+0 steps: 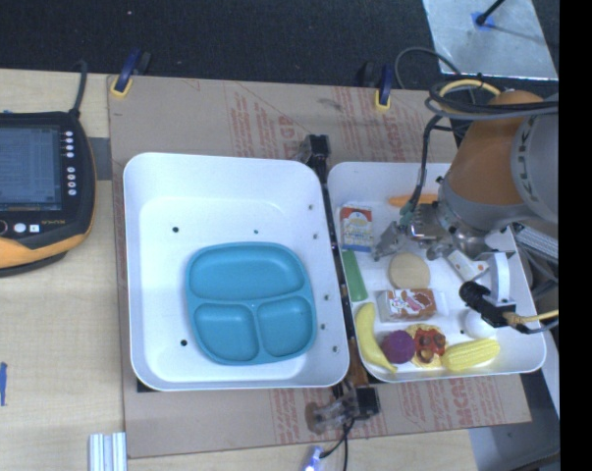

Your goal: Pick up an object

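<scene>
At the far left of the surface (pixel 50 361) lies a teach pendant (pixel 30 189) with a dark screen and an orange-edged grip. To its right sits the left bin (pixel 153 214), which holds a blue divided plate (pixel 248 300) with one long compartment on its far side and two smaller ones on its near side. The right bin (pixel 526 361) touches it along a shared edge and is crowded with small things. Along its left side a small carton with a red label (pixel 356 227) lies at the far end, a green stick-shaped item (pixel 353 275) lies just nearer, and a banana (pixel 371 340) curves along the near left corner. Beside the banana are a purple round fruit (pixel 398 345), a red pretzel-shaped piece (pixel 430 341) and an ear of corn (pixel 471 353). A red and white packet (pixel 410 304) lies just beyond these, and a tan round piece (pixel 409 269) touches its far edge. An orange carrot-like piece (pixel 409 201) shows at the far side, partly behind the arm. The arm (pixel 497 170) enters from the right, and its gripper (pixel 405 230) hangs low over the bin, just beyond the tan round piece and to the right of the carton. Whether the fingers are wide or narrow cannot be told, and nothing can be seen between them.
</scene>
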Tool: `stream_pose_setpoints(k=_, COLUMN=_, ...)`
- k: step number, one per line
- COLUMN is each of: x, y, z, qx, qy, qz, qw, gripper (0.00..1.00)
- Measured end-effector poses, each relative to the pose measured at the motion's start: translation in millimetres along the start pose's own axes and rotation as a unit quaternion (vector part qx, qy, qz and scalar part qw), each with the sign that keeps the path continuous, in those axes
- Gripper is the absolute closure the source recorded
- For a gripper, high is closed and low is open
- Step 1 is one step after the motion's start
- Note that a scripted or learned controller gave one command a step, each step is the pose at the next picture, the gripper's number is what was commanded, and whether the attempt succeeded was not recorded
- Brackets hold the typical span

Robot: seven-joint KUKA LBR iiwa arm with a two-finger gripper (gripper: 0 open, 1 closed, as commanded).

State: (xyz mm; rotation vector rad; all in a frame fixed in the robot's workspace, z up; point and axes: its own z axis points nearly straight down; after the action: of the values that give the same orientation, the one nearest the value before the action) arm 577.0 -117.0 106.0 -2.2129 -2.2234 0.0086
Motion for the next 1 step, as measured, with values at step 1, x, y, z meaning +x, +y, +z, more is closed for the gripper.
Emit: stream_pose_setpoints(k=1, x=-19.5, y=-31.8, z=14.7, qx=-0.001, qy=0.000, qz=0.000, qw=1.0000, gripper=0.00)
